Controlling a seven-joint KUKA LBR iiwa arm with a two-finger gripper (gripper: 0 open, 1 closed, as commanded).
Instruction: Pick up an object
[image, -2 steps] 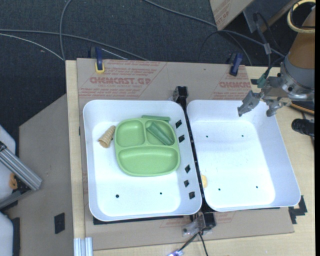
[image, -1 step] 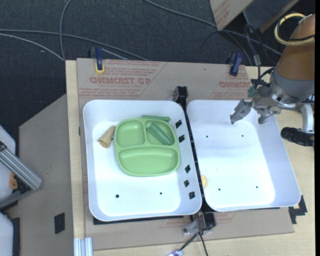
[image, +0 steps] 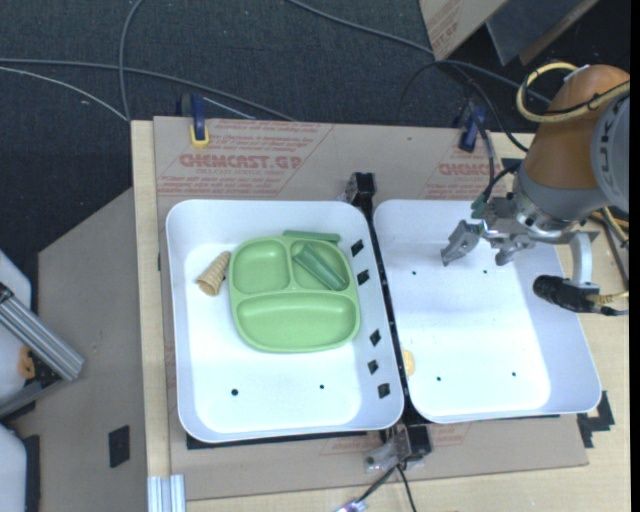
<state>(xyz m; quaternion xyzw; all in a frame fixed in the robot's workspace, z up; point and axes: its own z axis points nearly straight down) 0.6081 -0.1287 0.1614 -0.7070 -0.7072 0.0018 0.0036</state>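
My gripper (image: 482, 249) hangs over the far part of the right bin (image: 480, 380). Its two fingers are spread apart and open, with nothing between them. In the left bin (image: 270, 400) lies a green divided plate (image: 295, 310). A dark green oblong piece (image: 322, 265) rests in the plate's far right compartment. A tan cone (image: 212, 272) lies on the bin floor just left of the plate. All of these are well to the left of the gripper.
A small yellow object (image: 407, 362) sits at the right bin's left edge, by the divider between the bins. A black clamp (image: 360, 187) stands at the far end of the divider. Cables and a black fitting (image: 560, 291) hang at the right bin's right side.
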